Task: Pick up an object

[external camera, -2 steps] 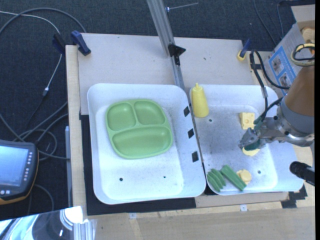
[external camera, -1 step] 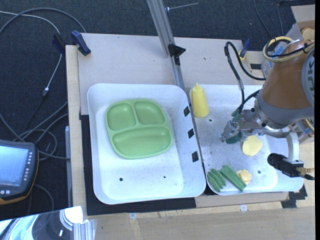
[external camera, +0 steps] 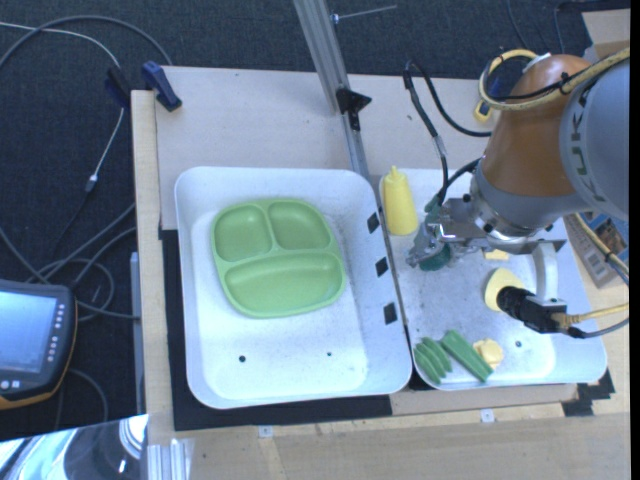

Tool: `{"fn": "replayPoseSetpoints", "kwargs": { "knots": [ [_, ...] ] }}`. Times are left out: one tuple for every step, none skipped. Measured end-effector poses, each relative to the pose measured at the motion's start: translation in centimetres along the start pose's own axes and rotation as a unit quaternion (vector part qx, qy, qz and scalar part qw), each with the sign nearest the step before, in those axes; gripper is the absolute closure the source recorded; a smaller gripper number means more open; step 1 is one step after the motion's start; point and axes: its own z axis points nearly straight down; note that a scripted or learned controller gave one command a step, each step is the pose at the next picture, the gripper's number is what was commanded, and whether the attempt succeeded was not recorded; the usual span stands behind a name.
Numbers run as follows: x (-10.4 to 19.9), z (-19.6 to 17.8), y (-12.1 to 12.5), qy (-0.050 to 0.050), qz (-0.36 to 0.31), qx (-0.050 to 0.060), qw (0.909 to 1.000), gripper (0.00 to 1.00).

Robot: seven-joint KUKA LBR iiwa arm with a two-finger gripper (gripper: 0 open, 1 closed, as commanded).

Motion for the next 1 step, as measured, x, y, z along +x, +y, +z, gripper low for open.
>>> {"fn": "replayPoseSetpoints", "kwargs": {
  "knots": [
    [4.78,0.66,3.19,0.0,0.0,0.0,1.0,1.0]
  ]
}}
